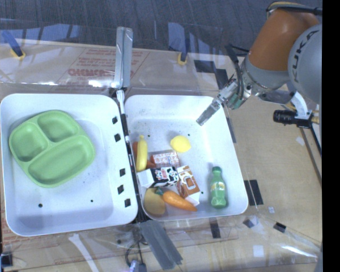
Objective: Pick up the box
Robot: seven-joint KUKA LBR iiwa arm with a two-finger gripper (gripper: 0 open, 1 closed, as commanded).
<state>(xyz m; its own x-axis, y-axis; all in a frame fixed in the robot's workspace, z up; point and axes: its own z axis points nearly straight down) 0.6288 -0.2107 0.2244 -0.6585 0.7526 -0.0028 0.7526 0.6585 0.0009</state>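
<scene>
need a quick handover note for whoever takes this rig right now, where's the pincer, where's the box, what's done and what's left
Pincer: over the far right corner of the right bin, above the items, nothing between its fingers; open or shut cannot be told.
Box: small orange and white carton lying in the right bin's near half, beside a black and white carton, the carrot at its near end, the green bottle to its right.
Left bin: holds the green divided plate.
Done: nothing; box not yet grasped.
Left: move to the box, grip it, lift it.
</scene>
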